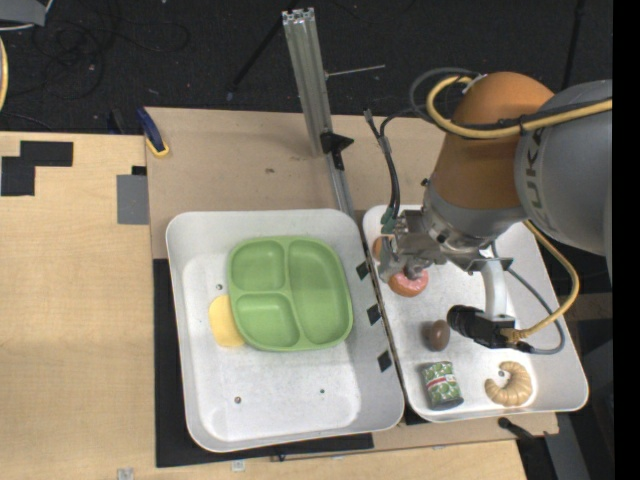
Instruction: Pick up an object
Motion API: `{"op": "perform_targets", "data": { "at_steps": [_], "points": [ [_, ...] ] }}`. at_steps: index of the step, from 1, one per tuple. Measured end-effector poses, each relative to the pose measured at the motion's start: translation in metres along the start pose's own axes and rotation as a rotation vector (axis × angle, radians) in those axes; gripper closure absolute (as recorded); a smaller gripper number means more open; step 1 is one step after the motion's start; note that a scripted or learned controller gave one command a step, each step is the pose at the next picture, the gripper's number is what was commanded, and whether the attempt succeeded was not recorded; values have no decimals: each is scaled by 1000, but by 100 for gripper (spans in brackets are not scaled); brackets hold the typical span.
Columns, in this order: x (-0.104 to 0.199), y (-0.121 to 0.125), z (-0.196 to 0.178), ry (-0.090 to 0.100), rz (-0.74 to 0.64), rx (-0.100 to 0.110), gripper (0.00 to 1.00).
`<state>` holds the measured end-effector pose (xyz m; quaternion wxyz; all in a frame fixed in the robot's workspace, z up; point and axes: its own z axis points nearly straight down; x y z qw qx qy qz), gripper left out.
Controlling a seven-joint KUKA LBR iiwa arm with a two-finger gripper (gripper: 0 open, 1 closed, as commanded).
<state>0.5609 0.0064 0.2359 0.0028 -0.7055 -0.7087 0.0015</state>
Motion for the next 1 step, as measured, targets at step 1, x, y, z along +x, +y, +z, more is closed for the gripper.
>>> {"op": "perform_targets", "data": {
  "at_steps": [1],
  "points": [
    [52, -16, 12, 0, 0, 0, 100]
  ]
}}
